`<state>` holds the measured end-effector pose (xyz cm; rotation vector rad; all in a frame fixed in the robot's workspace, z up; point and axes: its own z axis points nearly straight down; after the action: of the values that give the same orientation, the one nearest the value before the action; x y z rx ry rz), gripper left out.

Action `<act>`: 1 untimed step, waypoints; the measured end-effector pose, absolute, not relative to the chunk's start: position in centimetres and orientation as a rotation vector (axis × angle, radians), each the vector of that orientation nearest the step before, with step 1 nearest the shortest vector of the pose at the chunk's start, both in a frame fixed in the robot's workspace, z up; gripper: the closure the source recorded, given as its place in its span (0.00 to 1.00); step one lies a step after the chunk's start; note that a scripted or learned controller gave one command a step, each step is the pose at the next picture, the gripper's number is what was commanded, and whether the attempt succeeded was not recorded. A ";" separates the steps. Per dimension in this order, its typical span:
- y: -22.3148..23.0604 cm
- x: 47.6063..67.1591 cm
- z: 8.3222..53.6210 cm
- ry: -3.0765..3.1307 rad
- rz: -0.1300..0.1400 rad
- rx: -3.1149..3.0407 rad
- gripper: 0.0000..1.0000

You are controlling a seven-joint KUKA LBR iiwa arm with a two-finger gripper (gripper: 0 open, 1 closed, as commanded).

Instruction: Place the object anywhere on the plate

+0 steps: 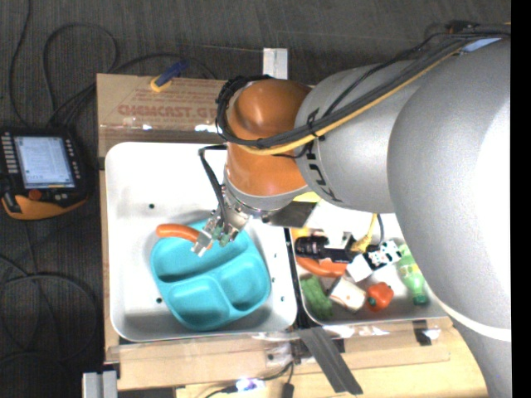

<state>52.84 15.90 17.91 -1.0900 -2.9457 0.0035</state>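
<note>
A teal divided plate [211, 282] lies in the left white bin [133, 222], at lower centre of the frame, its compartments bare. An orange carrot [176, 232] rests just beyond the plate's upper left rim, on the bin floor, touching or nearly touching the rim. The gripper [214, 240] hangs over the plate's upper edge, its tip right beside the carrot's right end; whether it is released or clenched cannot be told from this angle, and nothing is plainly held. The grey arm [415, 156] with its orange band [261, 143] fills the right and upper centre. The right bin [365, 326] at lower right holds toy foods, among them a second carrot [322, 266], a green vegetable [315, 297] and a red tomato [379, 295]. A handheld control pendant [40, 172] sits on the floor at far left.
</note>
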 end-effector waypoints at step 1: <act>17.3 48.4 14.1 -2.861 0.005 -1.286 0.00</act>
<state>48.36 17.30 14.06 -1.2857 -2.8609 0.0047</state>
